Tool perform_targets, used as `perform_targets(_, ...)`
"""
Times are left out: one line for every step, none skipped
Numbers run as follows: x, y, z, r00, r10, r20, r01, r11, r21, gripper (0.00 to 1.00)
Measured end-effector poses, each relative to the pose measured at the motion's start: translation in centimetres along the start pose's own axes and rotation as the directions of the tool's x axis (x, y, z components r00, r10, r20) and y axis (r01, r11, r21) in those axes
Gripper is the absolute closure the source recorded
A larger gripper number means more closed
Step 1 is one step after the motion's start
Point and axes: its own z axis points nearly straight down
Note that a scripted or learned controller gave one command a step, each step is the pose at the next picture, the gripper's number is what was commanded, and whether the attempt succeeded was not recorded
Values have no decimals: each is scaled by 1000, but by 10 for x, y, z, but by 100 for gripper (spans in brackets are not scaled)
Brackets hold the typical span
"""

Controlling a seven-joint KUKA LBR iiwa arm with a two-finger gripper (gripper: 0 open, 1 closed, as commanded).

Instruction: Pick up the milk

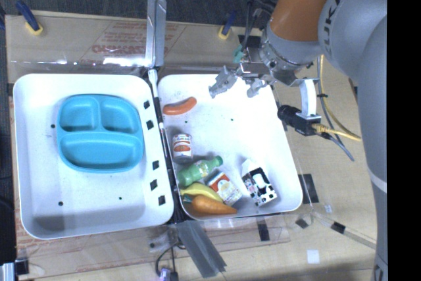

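Observation:
The milk [258,185] is a small white carton with black patches, lying near the front right corner of the right bin [279,141]. My gripper [237,87] hovers over the back of that bin, well behind the carton. Its two grey fingers [220,85] are spread open with nothing between them.
In the right bin lie a sausage [179,106], a small can [182,145], a green bottle [198,171], a banana [200,193], a carrot [210,206] and a red-and-white box [227,187] right beside the milk. A blue divided plate [100,132] sits in the left bin [33,207].

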Motion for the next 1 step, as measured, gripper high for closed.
perform_targets(-39,-69,26,999,-53,1,53,999,-2,0)
